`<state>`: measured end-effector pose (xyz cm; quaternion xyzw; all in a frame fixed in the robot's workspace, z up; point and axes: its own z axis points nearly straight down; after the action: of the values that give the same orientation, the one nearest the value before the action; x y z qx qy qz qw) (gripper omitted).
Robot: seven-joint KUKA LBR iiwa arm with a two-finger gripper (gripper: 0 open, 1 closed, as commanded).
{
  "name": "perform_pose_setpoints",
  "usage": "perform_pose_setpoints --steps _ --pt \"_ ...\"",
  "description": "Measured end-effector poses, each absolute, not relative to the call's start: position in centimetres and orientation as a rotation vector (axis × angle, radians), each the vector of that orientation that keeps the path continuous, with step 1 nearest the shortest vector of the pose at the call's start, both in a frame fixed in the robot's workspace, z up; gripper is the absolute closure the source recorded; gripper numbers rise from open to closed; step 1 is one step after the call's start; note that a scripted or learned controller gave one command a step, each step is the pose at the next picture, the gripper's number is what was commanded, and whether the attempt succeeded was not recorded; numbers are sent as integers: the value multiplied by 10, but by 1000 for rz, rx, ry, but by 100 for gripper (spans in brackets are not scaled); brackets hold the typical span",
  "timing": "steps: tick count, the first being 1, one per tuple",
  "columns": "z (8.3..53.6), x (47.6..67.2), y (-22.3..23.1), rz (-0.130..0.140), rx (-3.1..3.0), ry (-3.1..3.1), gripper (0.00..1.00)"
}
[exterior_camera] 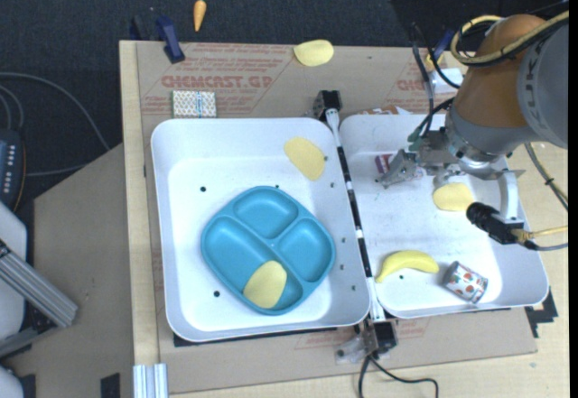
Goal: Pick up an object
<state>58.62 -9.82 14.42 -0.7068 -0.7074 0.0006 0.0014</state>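
My gripper hangs low over the upper left part of the right bin, reaching in from the grey and orange arm at the right. A small red and white thing lies right at its tip; whether it is held cannot be told. A yellow lemon-like piece lies just right of the gripper. Nearer the front of this bin lie a banana and a small red and white can.
The left bin holds a blue divided plate with a yellow piece in it, and another yellow piece near its far right corner. Outside the bins lie a yellow piece, a small carrot and a patterned packet.
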Motion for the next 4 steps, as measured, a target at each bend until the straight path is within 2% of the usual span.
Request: perform_pose_setpoints --steps 1,2,3,4 --pt "90 642 -94 -7 -2226 -2228 0" --pt "102 644 -94 -16 -2230 -2233 100" --pt "101 644 -94 -15 -2230 -2233 0" --pt "90 668 -100 -6 -2225 -2229 0"
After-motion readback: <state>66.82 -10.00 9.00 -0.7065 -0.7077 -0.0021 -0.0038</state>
